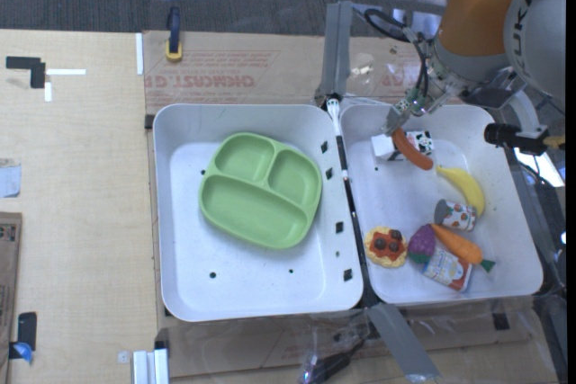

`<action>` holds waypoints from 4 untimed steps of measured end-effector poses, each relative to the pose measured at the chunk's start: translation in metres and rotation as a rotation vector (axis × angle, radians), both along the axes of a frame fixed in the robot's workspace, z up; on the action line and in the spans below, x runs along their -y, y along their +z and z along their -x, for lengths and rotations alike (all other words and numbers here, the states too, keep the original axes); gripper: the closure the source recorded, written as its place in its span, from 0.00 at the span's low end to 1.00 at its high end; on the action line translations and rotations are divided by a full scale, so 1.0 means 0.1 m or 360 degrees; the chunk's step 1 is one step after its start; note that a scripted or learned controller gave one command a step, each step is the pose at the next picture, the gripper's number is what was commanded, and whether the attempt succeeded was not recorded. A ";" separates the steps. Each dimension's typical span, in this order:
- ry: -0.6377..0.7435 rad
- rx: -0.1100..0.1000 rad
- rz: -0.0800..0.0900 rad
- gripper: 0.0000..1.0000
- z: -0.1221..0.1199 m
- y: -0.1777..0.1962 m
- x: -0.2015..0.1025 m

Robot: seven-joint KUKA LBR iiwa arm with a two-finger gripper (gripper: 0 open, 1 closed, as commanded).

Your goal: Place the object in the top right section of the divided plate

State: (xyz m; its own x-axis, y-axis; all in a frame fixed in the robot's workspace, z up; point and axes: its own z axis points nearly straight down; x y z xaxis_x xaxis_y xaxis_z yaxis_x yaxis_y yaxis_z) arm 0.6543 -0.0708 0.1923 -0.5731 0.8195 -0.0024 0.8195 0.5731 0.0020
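A pale wooden bench (72,193) set before dark grey carpet carries two shallow white plastic bins side by side, with a sheet of printed cardboard (234,67) showing behind them. In the left bin (180,283), a light green divided plate (261,190) of smooth moulded plastic sits at a tilt near the middle, its three compartments bare: one long section along the lower side and two smaller ones toward the back edge. The right bin (513,283) holds a scatter of toy food. A red-orange hot dog (413,150) lies near the bin's back left corner, just beside a small black-and-white block (419,140). A curved yellow banana (464,187) rests near the right wall. Toward the front edge, a small grey can with a printed label (455,214), an orange carrot with a green tip (461,245), a purple vegetable-shaped piece (422,242), a round mini pizza with dark toppings (388,246) and a flat printed packet (446,270) cluster close together. The grey arm (531,22), with its glossy orange band, reaches in from the right, its wrist bent downward. The gripper (399,120) hangs over the back left corner of the right bin, just beside the hot dog's upper end; its dark fingers look slightly parted, nothing visibly between them.
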 end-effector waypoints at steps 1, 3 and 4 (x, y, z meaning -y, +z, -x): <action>0.0040 0.0000 0.0001 1.00 0.35 0.01 0.02; -0.0215 -0.0004 0.0001 1.00 0.18 -0.01 -1.54; -0.0214 -0.0004 0.0001 0.00 0.18 -0.01 -1.54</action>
